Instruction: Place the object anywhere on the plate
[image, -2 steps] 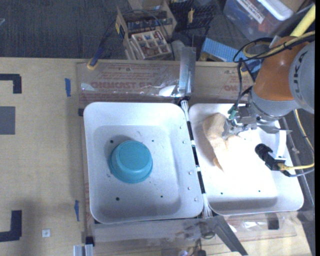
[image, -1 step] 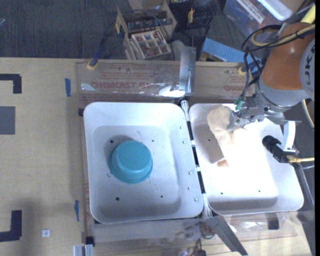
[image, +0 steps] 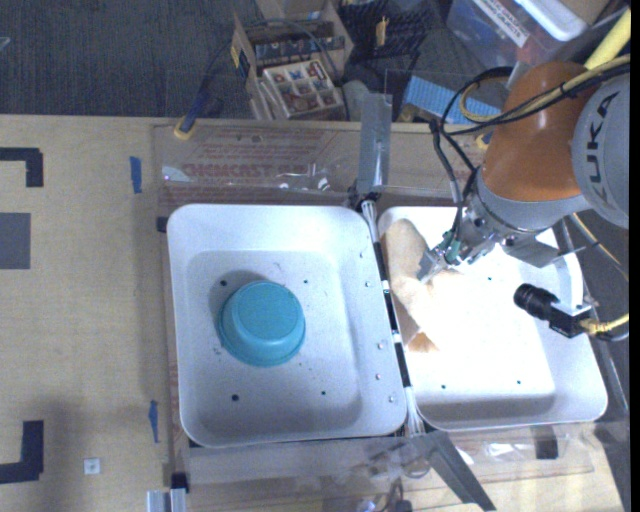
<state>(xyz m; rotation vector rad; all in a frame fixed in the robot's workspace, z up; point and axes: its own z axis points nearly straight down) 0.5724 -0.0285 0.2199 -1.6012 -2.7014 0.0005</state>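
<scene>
gripper low over right bin, near its upper left part, arm reaching in from right. fingers slightly parted, tips just above or touching pale bread-like object; contact unclear, nothing seen clamped between them. object lying along right bin's left wall, elongated, brownish at lower end. blue plate upside-down-looking, in left bin, well apart from object.

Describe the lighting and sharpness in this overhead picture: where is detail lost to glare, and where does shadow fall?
In the camera view, the right bin is overexposed, its floor washed out to flat white; the pale object by its left wall blurs into the glare. The left bin is evenly lit, and the blue dish casts a soft shadow. The gripper looks slightly soft.
</scene>
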